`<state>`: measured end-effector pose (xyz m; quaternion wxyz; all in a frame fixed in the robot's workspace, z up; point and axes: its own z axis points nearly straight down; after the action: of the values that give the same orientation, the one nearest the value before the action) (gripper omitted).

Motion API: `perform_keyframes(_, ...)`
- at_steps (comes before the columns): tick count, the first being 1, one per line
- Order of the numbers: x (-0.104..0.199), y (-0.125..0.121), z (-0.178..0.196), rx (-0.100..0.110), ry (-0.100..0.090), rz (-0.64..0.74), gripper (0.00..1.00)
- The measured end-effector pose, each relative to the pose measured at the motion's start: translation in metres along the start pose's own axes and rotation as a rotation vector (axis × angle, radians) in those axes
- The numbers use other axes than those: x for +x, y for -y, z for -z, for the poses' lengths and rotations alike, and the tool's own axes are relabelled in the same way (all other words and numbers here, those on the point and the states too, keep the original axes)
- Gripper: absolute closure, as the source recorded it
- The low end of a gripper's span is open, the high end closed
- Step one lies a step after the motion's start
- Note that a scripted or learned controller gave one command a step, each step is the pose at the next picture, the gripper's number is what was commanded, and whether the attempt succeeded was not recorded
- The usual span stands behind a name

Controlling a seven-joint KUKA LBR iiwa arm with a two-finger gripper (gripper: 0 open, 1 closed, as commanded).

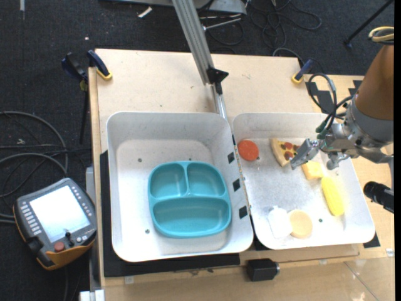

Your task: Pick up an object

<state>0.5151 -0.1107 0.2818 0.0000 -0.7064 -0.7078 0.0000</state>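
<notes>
Dark carpet floor with loose cables surrounds a light wooden bench; blue-and-yellow clamps sit at its back corners. A teach pendant with a pale screen lies on the floor at the left. A grey metal pole slants down from the top to the seam between the bins.

2 shallow white bins sit side by side on the bench. The left bin holds 1 teal divided plate with 3 compartments, lying flat near the bin's middle.

The right bin holds several toy foods. A red round piece lies near the bin's back-left corner. A pizza slice lies just right of it. A small yellow block lies right of the slice, under the gripper. A long yellow piece, possibly corn or a banana, lies toward the right side, just beside the block. A white round piece and a tan round piece sit touching each other near the front edge.

The arm reaches in from the right, its orange band visible at the frame edge. The gripper hangs low over the right bin, between the pizza slice and the yellow block. Cannot tell whether the fingers are spread or pressed together, nor whether anything sits between them.
</notes>
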Motion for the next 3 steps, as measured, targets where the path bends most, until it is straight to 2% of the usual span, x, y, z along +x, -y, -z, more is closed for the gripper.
perform_keyframes(1, 0.0, 0.0, 0.0, 0.0, 0.0, -0.001, 0.0)
perform_keyframes(3, 0.005, 0.006, -0.125, 0.007, -0.001, -0.003, 0.0)
